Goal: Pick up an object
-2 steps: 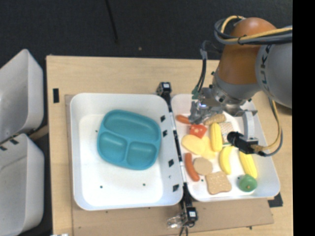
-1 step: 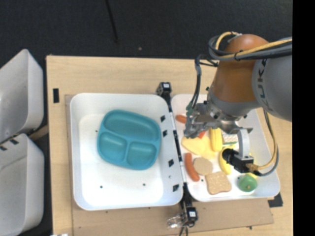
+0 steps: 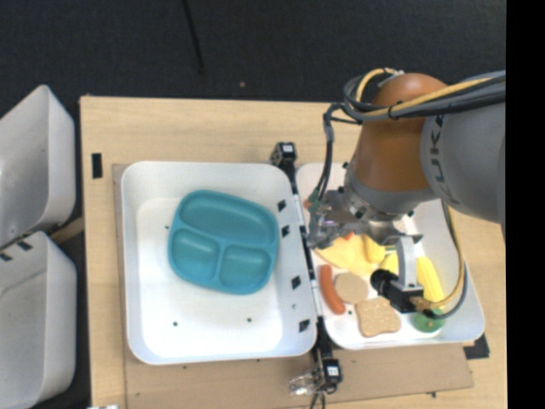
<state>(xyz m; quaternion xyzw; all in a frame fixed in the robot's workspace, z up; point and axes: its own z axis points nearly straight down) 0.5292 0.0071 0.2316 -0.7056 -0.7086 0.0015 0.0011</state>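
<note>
The arm's gripper sits low over the right bin, by its left wall; whether its jaws are spread cannot be told. Below it lie toy foods: a hot dog (long axis along that wall), a bread slice and corn. A teal plate rests in the left bin.

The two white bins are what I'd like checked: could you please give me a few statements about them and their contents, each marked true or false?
1. A blue divided plate lies in the left bin. True.
2. The arm is over the left bin. False: it is over the right bin.
3. A slice of bread lies near the right bin's front edge. True.
4. The red sausage rests on the blue plate. False: it is in the right bin, beside the divider.
5. A corn cob lies in the right bin. True.
</note>
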